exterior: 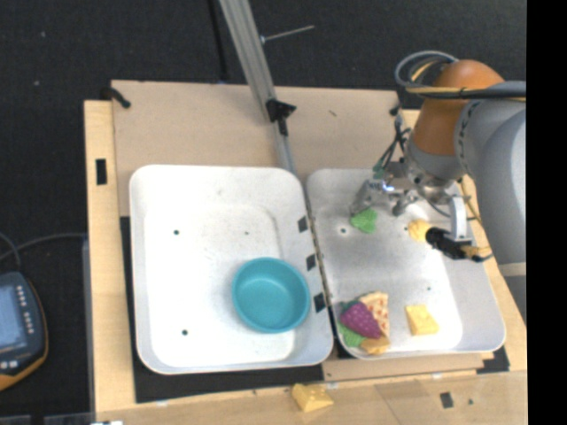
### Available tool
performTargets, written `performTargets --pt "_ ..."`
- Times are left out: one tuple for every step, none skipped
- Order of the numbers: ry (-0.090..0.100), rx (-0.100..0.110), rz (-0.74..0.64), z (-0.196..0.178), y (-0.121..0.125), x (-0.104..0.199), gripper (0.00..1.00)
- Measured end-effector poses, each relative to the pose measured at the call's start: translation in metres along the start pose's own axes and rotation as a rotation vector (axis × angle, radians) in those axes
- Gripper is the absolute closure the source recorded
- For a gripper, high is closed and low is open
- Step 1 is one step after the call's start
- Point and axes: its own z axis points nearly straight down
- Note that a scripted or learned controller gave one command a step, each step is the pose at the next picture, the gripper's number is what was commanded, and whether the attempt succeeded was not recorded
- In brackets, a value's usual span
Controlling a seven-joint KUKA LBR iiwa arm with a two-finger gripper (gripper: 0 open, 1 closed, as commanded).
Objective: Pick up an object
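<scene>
Nearest the front edge, on the bare bench outside the bins, lies a yellow wedge (312, 397). Just behind it, in the front corner of the right bin (483, 312), three things crowd together: a purple bunch of grapes (358, 318) touching an orange-yellow slice (376, 307), and a yellow block (421, 320) a little apart on the arm's side. In the left bin (177, 202) a teal bowl (270, 294) sits upright toward the front, near the wall shared with the other bin.

Further back in the right bin, a small yellow bit (416, 229) lies by itself. Near it, on the side toward the left bin, is a small green piece (363, 222), which I judge the likeliest thing to be picked. The gripper (381, 204) hangs at the far end of this bin. The green piece lies just beside it, slightly toward the front and toward the left bin, close under its near edge and not squarely beneath it. The piece looks compact, with no clear long axis, so the approach angle should matter little. A short shift toward the left bin and the front looks needed before closing. I cannot tell whether the gripper is spread or closed, or whether it touches the piece.
</scene>
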Motion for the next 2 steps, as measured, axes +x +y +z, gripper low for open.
performTargets --pt "-0.002 -0.004 -0.002 -0.013 0.001 -0.001 1.0" --pt "0.002 -0.009 -0.001 -0.078 0.001 -0.001 1.0"
